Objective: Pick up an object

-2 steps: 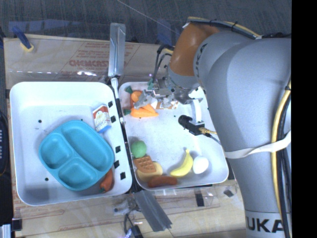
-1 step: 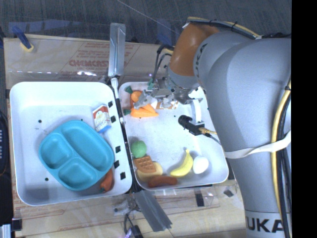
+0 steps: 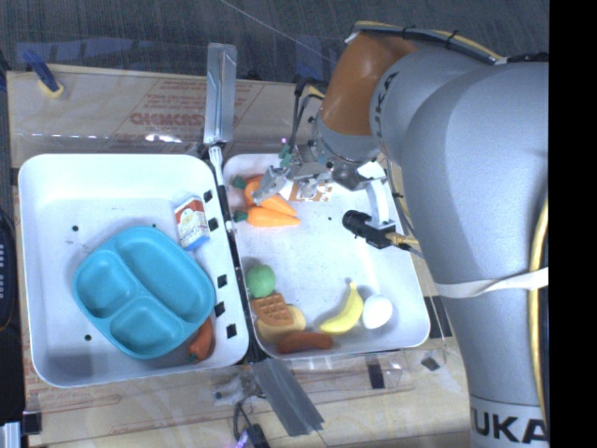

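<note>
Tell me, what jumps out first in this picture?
The big grey arm with its orange band fills the right side, its gripper down over a toy carrot at the far end of the right bin. In the left bin lies a bright blue divided tray. A yellow banana lies near the right bin's front edge.

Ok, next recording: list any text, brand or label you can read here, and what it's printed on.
"UKA": on the arm's base, bottom right; the lettering runs past the picture's edge.
Red print on the cardboard sheet behind the bins: reversed and blurred, not readable.
Label on the small carton in the left bin: too small to read.
Pattern on the card in the right bin: no legible words.
</note>
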Controlling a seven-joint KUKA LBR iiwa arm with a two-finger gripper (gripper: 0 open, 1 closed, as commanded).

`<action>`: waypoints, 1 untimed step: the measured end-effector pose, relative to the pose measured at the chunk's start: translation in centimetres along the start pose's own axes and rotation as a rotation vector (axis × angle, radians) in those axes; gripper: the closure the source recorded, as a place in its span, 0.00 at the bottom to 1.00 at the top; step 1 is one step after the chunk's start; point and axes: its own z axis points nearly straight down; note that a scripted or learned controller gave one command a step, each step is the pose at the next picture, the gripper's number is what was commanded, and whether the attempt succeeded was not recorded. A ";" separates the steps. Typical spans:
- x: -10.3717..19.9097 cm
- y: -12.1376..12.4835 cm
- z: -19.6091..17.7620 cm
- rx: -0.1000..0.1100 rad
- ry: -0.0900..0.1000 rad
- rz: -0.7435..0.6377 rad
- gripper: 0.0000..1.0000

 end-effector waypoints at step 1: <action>-0.6 -0.2 3.2 0.016 0.004 -0.016 0.00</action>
